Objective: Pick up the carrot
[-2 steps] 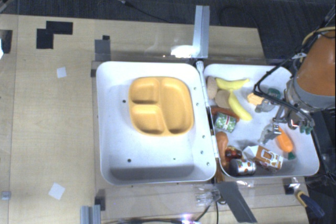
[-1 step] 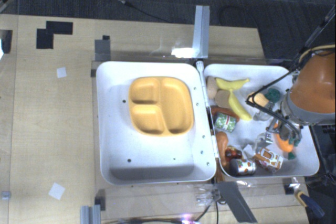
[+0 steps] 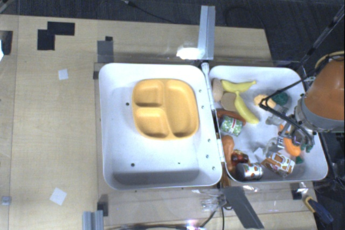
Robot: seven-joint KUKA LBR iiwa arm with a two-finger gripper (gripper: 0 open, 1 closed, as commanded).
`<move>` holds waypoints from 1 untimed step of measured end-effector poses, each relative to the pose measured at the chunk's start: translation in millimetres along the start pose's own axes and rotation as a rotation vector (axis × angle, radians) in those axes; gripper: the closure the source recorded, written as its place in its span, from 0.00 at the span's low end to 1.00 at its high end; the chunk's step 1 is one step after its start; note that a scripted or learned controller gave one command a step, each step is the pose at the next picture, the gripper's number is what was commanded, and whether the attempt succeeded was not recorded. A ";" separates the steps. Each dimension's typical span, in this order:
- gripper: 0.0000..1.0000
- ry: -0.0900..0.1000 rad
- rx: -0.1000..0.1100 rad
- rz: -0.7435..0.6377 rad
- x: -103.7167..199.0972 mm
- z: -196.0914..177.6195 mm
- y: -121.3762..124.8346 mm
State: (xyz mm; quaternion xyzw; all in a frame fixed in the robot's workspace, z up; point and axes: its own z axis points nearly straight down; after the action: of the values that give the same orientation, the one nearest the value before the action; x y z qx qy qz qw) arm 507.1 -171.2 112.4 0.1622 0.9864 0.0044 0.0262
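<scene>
Clutter crowds the right bin, and the carrot lies hard against that bin's left wall, a stubby orange piece pointing roughly along the divider between the two bins. It is hemmed in on most sides: a green-labelled can sits just above it, a dark red item touches its lower end, and a silver can lies on its side just below that, near the bin's front edge. The only bare floor beside the carrot is the white patch to its right, in the middle of the bin. Two bananas occupy the upper part, one curving along the back and one slanting down toward the centre. The gripper hangs low over the right half of the bin, well apart from the carrot, with the grey arm and its orange band coming in over the right rim. Whether the gripper is spread or closed cannot be told, because its dark linkage blends with the objects under it. A small orange and green piece sits just beside it, and a printed carton lies just below. The left bin holds a yellow divided plate near its back, leaving broad open floor along its front and left edges.
</scene>
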 end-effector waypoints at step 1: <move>0.00 -0.019 0.019 0.130 6.0 -1.1 12.1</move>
State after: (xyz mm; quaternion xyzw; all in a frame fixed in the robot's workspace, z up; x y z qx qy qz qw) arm 505.2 -157.8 113.4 0.2260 0.9735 -0.0049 0.0335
